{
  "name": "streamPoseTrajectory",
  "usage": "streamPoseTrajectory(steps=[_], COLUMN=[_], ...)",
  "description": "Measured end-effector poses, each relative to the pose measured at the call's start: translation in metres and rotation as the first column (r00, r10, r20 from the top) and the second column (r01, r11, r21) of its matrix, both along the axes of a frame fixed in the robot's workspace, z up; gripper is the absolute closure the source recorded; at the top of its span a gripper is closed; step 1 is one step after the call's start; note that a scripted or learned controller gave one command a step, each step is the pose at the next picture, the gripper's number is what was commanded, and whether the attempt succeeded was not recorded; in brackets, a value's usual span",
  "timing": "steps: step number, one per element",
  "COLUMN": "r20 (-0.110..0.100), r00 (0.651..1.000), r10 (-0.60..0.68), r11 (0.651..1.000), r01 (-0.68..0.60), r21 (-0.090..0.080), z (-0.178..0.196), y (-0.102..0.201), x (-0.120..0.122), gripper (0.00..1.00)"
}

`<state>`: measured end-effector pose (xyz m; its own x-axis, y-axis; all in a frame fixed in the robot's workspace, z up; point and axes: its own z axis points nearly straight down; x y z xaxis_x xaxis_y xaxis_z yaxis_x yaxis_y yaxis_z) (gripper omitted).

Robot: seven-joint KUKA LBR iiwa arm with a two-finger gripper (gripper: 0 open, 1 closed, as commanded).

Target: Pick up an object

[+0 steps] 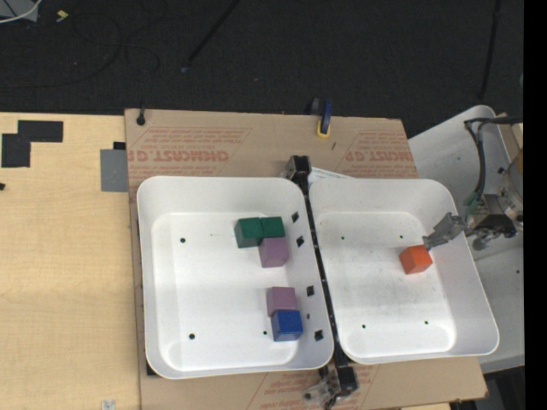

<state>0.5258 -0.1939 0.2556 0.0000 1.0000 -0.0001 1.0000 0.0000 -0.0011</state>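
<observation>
The arm's end assembly consists of a grey metal pincer (444,229) with a flat, angled finger, backed by a cluster of dark and silver metal brackets, with a thin black cable (480,156) looping above it beside a pale beige housing.
</observation>
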Motion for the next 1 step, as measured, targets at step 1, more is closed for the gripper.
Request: streamPoseTrajectory(steps=[1], r20=[-0.004], r00=[1.000], r10=[0.000], r11=[1.000], r01=[0.000], r21=[0.000], z=[-0.1758], y=[-0.0187], x=[0.0062], gripper=[0.00])
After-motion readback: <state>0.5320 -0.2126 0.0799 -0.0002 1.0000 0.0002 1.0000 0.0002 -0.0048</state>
